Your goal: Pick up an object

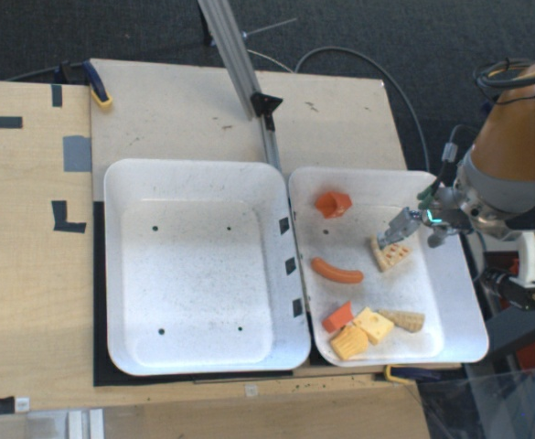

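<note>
The gripper hangs over the right bin, low above the wedge, a pale slice with red specks. Its fingers point down and left, their tips at the wedge's upper edge; whether they are spread or closed, or touch the wedge, cannot be told, and nothing is seen held between them. The arm, grey with its orange band, comes in from the right of the wedge.

Taking the wedge as the mark: one sausage lies just left of it and a little below, apart from it. One orange block sits up and to the left, well apart. Below the wedge, near the bin's front wall, four pieces cluster: one red piece, one yellow waffle touching it, one pale cheese cube against the waffle, and one tan cone to the cube's right. That makes seven things in the right bin, the wedge included.

Far left of the wedge stands the left bin, its rim overlapping the right bin's. One metal pole slants down from above, well up and left of the wedge.
</note>
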Action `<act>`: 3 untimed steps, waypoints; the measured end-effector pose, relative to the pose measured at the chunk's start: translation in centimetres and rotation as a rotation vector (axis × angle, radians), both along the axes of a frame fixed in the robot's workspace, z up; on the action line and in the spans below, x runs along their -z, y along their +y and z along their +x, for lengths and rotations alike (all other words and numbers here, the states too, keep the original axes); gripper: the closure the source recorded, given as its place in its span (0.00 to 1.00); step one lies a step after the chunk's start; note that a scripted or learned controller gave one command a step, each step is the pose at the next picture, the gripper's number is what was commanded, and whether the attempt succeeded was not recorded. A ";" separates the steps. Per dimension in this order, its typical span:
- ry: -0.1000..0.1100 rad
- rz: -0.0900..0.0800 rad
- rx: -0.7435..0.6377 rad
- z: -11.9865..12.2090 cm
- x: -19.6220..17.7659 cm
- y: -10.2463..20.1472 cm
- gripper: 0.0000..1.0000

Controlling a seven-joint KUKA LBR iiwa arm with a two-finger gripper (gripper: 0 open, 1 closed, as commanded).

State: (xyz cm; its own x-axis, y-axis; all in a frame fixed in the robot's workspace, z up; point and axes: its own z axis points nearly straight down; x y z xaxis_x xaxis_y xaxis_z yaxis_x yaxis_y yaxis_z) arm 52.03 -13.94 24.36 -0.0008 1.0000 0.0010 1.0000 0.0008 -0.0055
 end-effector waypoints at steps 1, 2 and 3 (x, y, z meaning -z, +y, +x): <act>-0.004 -0.001 -0.001 0.1 -0.2 0.0 0.00; 0.001 -0.001 -0.001 0.5 4.3 0.2 0.00; 0.003 0.000 0.000 0.2 10.7 0.0 0.00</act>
State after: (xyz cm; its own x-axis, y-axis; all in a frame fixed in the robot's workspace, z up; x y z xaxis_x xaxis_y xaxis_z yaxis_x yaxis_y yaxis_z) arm 52.27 -13.94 13.66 -0.0005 1.0000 0.0015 1.0000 0.0005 -0.0089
